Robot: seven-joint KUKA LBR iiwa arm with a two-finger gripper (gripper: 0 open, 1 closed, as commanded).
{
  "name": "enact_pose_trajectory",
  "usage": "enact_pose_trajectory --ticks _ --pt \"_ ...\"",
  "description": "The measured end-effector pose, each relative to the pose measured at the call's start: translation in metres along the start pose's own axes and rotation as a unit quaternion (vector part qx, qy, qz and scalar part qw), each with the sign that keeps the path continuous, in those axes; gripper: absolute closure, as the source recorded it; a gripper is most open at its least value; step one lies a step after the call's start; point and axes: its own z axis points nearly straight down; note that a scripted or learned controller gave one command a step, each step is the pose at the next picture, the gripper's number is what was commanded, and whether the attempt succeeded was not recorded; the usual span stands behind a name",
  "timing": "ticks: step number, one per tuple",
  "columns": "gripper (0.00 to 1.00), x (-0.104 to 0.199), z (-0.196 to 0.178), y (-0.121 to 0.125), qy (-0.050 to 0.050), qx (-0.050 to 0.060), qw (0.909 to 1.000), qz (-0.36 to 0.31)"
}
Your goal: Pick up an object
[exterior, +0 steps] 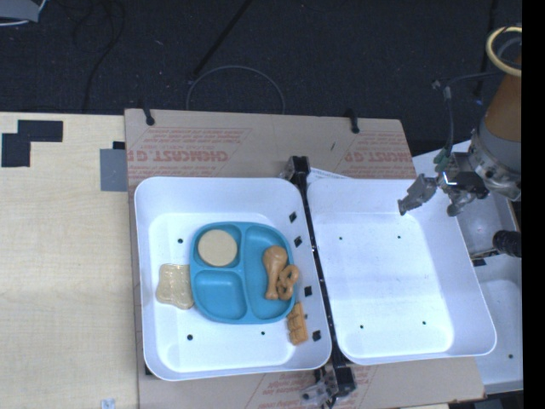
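We look down on two white bins sitting side by side. The left bin [162, 203] holds a blue tray [230, 301] with three parts. A round tan cookie [216, 247] lies in the tray's top left part. A brown pretzel-shaped toy [280, 273] lies in the tray's right part. A pale toast-like piece [174, 285] rests on the bin floor, touching the tray's left edge. A small orange-brown piece [297, 323] lies just beside the tray's lower right corner, near the wall between the bins.

The right bin [392, 313] sits next to it. The grey arm [502, 135] comes in from the right, with its orange band up high. The gripper [438, 192] hangs over the top right corner of the right bin, well apart from the tray and the food toys. Its fingers look spread apart, and we see nothing between them.
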Motion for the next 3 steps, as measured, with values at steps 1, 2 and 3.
enact_pose_trajectory --ticks 1,2,3 --pt "0.0 0.007 0.054 0.007 0.001 0.003 1.0 -0.001" --pt "0.0 0.006 0.117 0.002 0.001 0.003 1.0 0.0" --pt "0.0 0.011 0.162 -0.002 0.001 0.003 1.0 0.0"
